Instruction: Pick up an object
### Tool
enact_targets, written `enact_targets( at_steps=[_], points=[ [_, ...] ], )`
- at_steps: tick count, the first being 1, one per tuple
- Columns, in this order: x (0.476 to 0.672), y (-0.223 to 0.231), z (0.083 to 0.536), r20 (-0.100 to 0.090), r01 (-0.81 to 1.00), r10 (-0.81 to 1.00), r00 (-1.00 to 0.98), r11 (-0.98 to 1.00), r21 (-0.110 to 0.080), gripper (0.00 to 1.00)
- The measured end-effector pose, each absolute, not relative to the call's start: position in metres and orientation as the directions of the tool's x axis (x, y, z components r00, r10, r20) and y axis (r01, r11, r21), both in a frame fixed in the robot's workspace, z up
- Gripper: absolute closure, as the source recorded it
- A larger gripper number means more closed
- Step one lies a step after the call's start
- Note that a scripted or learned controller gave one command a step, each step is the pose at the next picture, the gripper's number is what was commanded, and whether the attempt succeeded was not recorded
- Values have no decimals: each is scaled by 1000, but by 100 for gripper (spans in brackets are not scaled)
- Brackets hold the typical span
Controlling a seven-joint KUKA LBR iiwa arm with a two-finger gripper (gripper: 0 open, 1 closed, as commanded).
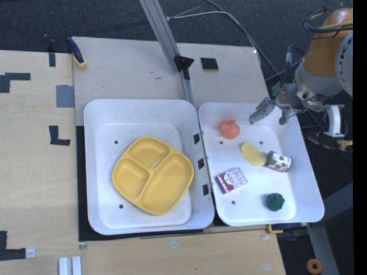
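Left bin (94, 153): holds a yellow tray (152, 175) in its middle.
Right bin (307, 188): holds five small things.
Arm (324, 56): above the right bin's far right corner.
Gripper (269, 114): fingers spread, pinching nothing.
Packet (231, 180): near the bin's left edge.
Yellow piece (252, 153): mid-bin, touching the can (279, 161).
Orange lump (229, 129): far left corner.
Green ball (275, 201): near front edge.

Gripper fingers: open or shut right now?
Open: the gripper shows two fingers splayed apart above the right white bin, nothing between them.
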State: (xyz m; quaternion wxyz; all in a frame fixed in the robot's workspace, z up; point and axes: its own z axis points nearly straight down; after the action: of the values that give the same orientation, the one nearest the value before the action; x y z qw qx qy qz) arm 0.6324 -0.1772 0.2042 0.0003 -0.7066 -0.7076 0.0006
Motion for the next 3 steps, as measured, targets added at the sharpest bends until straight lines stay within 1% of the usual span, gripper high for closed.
enact_targets(
  at_steps=[1,2,3],
  points=[
    [638,-177,158,-1,1000,1000,-2,2,-6,0],
    [636,-173,113,0,1000,1000,-2,2,-6,0],
    [637,-172,85,-2,1000,1000,-3,3,1,0]
  ],
)
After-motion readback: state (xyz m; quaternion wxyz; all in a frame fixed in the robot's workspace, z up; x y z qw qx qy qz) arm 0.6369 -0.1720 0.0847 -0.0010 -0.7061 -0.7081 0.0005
